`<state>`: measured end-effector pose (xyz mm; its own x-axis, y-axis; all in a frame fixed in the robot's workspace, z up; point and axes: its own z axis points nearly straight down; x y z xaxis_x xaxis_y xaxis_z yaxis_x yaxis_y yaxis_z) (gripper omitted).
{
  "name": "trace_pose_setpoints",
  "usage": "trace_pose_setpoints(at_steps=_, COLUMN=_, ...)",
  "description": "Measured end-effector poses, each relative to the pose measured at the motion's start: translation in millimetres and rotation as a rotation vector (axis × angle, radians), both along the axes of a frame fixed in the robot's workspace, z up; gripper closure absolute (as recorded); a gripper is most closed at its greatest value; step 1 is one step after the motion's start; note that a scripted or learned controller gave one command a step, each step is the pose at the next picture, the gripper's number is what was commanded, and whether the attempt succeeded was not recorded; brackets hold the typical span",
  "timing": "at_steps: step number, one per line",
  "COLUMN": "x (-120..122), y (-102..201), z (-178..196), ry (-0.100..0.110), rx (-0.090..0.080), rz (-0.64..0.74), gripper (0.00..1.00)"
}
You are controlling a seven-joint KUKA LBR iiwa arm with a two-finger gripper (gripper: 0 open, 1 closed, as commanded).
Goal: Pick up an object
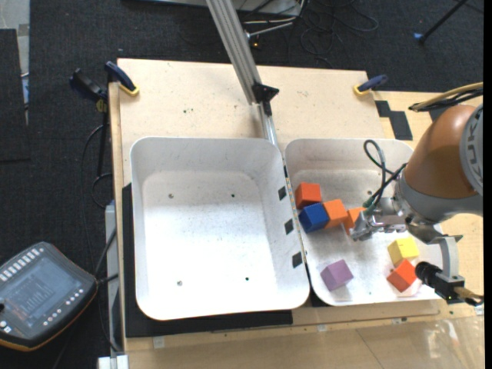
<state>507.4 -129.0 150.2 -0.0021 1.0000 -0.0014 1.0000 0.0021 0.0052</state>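
Blocks lay scattered in the right bin [338, 148], and the hand [361, 227] hung low among them, reached in from the right under the grey arm [438, 167]. Whether it was spread or pinching could not be told. An orange block [352, 220] touched its left side, next to another orange block [335, 210] and a blue block [314, 217]. A yellow block [403, 250], red block [400, 277] and purple block [337, 274] lay nearer the front. The left bin [146, 206] sat alongside on the bench [192, 91].

The arm [446, 160] runs off the right edge and hides part of the right bin [338, 151].
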Motion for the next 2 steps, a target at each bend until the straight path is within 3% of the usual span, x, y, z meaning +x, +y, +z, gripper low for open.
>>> trace_pose_setpoints(at_steps=1, x=3.5, y=1.6, z=42.6, ry=0.000, rx=0.000, rz=0.001, gripper=1.00)
trace_pose_setpoints(at_steps=2, x=5.0, y=1.6, z=61.8, ry=0.001, rx=0.000, rz=0.001, gripper=1.00)
